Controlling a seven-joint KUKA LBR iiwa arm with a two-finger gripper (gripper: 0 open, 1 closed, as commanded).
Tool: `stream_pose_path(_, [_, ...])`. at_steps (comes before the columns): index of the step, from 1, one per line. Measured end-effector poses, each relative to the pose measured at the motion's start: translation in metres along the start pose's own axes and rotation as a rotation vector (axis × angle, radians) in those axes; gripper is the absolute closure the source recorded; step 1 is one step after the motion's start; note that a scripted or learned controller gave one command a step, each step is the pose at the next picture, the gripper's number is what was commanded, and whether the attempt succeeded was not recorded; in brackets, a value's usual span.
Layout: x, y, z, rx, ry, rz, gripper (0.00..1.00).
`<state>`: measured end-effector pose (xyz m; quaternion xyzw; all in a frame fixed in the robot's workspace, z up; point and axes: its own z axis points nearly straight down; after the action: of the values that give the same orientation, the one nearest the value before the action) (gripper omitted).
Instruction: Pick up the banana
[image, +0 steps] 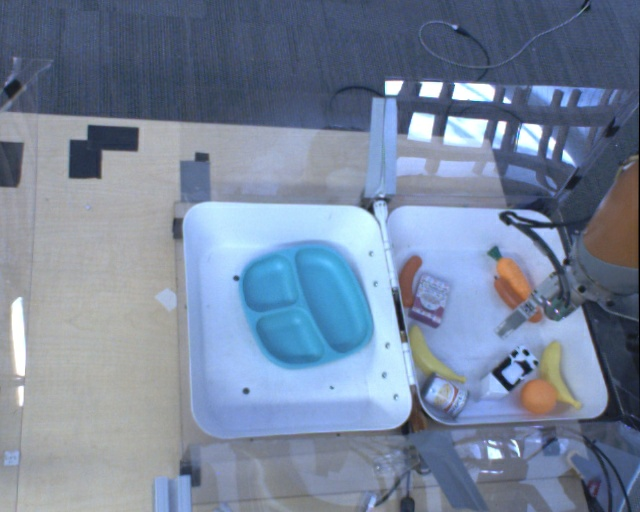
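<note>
Two yellow bananas lie in the right bin (470, 240). One banana (432, 358) rests near the bin's left wall, at the front. The other banana (558, 374) lies in the front right corner, against an orange (538, 397). My gripper (520, 318) hangs over the right half of the bin, just below a carrot (510, 280) and above a black-and-white object (515, 368). It sits between the two bananas and touches neither. I see nothing held in it.
In the right bin there are also a reddish sausage (410, 278), a maroon packet (430, 298) and a tin can (445, 397) at the front. The left bin (215, 300) holds a blue divided plate (305, 305). A cable loops by my wrist.
</note>
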<state>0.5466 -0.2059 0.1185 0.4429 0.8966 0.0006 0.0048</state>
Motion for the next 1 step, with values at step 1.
stream_pose_path(1, [0.0353, -0.0456, 0.0188, 0.001, 0.002, 0.028, 0.0])
